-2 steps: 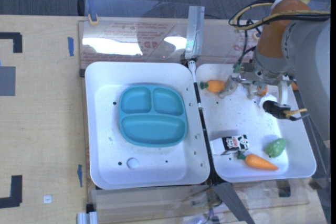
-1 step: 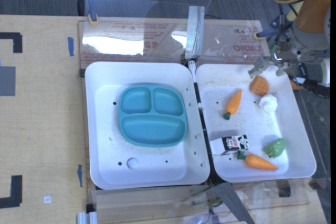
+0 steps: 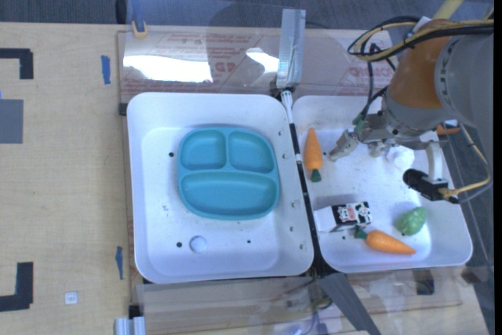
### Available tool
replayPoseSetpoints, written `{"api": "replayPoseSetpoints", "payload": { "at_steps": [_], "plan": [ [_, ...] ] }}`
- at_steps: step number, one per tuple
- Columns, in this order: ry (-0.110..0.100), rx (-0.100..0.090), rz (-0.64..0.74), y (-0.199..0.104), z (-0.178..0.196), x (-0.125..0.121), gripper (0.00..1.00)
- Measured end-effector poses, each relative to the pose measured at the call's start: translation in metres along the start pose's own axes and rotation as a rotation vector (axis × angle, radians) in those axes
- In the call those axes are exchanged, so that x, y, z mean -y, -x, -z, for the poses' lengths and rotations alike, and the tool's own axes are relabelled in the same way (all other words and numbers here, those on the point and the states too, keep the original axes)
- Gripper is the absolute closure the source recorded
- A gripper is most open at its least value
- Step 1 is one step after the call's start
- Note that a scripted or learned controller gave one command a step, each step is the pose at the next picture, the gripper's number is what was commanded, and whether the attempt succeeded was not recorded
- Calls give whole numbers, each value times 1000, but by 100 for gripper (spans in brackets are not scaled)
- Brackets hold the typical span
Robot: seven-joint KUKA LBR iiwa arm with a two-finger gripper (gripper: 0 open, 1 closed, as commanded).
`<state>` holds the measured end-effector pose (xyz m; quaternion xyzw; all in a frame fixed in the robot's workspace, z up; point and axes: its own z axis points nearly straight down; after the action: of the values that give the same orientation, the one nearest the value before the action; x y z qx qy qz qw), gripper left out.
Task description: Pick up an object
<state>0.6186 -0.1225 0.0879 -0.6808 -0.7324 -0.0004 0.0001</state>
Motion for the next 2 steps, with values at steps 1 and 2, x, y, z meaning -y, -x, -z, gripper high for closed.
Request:
{"api": "replayPoseSetpoints", "payload": {
  "at_steps": [1,2],
  "plan": [
    [1,-1,144,-86,98,68,0],
    [-2,1,-288,-153,117,25,0]
  ]
}}
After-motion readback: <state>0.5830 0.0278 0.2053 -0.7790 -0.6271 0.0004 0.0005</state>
